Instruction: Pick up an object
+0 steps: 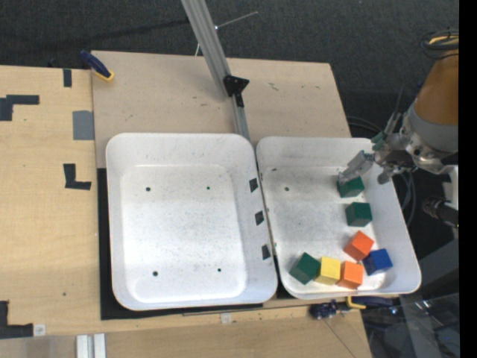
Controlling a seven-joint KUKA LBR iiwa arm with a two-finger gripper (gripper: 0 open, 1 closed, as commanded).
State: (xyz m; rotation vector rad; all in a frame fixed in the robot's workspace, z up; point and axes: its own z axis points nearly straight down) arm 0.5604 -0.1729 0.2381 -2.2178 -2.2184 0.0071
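Several small blocks lie in the right bin [298, 162]. A green block [349, 186] sits near its far right side, and a darker green block [358, 213] lies just in front of it. Further forward are an orange block [361, 245], a blue block [378, 261], a second orange block [351, 274], a yellow block [330, 268] and a green block [304, 268]. My gripper [370, 170] hangs over the bin's right rim with its fingers spread open. Its left fingertip [353, 171] is right above the first green block, and nothing sits between the fingers.
The left bin [119, 200] adjoins the right one. A slanted metal pole [209, 36] runs down to the gap between the bins at the back. A blue and yellow tool [97, 64] lies at the bench's far left corner. Cables hang to the right of the bench.
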